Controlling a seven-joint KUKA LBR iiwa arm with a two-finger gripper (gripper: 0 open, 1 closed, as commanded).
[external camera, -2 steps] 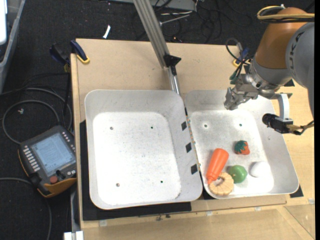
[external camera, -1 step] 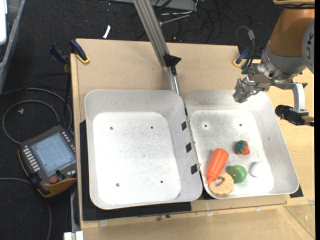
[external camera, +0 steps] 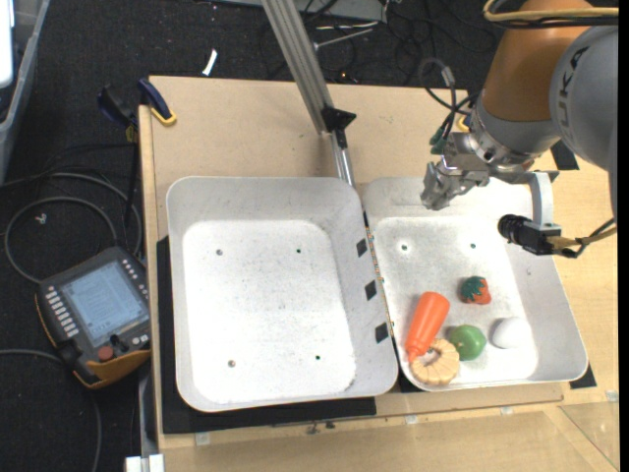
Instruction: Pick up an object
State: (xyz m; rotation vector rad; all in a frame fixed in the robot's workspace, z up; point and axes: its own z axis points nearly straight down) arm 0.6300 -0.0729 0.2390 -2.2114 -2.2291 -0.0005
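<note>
The carrot [external camera: 427,323] lies in the right bin [external camera: 550,293] near its front edge, long axis running front to back, among a cluster of small items. The claw [external camera: 436,187] hangs over that bin's far-left corner, well apart from it. Whether the claw is spread or pressed together cannot be told.
</note>
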